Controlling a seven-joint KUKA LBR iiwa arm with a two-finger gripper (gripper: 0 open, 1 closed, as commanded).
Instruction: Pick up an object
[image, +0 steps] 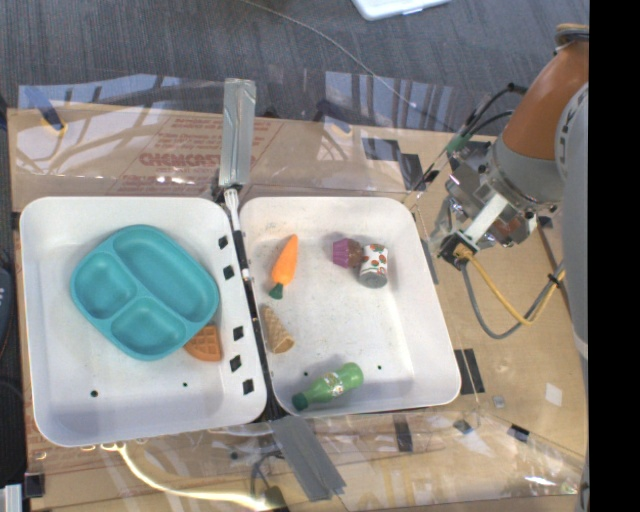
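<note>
Carrot (284, 262) beside ice-cream cone (275, 330)

1 fixed camera looks down from above the bench (330, 140) at a slant, far enough back to take in both white bins, the left bin (60, 400) and the right bin (425, 350) (side by side), with the arm (545, 110) entering from the right.
</note>
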